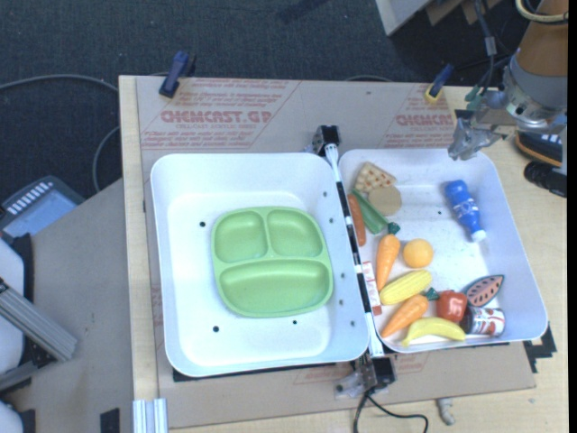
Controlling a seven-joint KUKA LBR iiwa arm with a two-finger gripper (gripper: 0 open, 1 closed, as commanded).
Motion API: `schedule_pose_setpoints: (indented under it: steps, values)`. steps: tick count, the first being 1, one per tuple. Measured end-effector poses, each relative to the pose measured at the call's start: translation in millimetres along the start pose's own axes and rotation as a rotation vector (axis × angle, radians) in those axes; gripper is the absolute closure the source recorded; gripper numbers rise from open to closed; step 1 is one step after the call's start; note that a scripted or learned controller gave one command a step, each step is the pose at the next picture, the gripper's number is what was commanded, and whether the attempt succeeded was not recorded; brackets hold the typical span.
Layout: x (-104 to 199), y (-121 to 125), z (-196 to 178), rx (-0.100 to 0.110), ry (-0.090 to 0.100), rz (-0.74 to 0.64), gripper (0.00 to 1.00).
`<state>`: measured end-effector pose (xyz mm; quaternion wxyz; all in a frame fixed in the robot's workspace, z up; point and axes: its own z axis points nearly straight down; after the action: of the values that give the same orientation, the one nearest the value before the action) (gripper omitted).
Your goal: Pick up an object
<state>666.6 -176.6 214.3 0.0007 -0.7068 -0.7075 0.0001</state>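
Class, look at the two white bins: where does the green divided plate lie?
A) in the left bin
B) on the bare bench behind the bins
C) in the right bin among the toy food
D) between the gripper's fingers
A: the green divided plate lies flat in the left bin, apart from the toy food in the right bin.

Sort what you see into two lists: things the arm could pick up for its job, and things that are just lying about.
Belongs to the job:
pincer
blue bottle
orange ball
two carrots
corn cob
banana
right bin, holding them

Just lying about:
green divided plate
left bin
blue clamp
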Motion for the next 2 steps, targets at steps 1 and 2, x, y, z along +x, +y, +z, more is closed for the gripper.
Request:
schedule_pose_setpoints:
  steps: [1,2]
  values:
    - [-28.2,0.4,-66.7,-0.006,-0.003,0.001,1.00]
    - [-27.7,0.2,-65.8,-0.004,-0.003,0.001,0.00]
